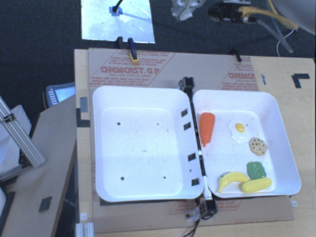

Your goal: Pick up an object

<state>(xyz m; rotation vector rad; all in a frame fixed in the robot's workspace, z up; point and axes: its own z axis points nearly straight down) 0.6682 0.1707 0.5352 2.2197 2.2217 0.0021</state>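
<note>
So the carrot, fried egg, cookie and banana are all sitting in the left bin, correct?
Not quite. The camera view shows the carrot, fried egg, cookie and banana all in the right bin, not the left bin. The rest holds.

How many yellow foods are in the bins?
2, both in the right bin at its near edge: a banana and, touching its right end, a yellow corn-like piece. The fried egg's yolk isn't counted.
</note>
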